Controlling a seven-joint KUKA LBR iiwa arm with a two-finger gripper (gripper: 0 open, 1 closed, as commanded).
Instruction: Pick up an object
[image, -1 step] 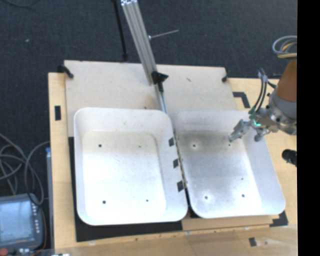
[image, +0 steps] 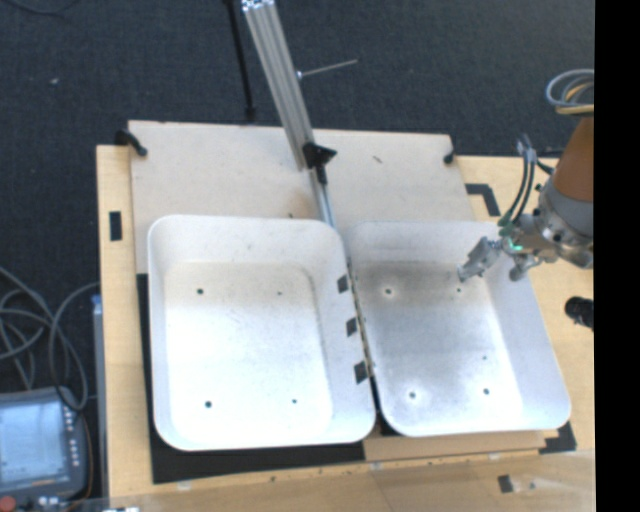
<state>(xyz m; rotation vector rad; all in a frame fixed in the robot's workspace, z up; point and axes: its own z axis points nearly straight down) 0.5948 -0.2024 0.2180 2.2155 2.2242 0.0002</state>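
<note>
While the hand (image: 492, 258) hangs over the far right corner of the right bin (image: 520, 390), its finger spread is too small and blurred to tell, and nothing can be seen gripped in it. Below it the right bin's floor shows just speckles and small dark dots; the left bin (image: 170, 330) beside it looks the same. No object to pick is visible on the desk (image: 400, 160), so weight, stiffness and grasp point cannot be judged.

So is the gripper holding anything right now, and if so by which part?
Nothing is held: the gripper hangs over the right bin with nothing between its fingers.
</note>
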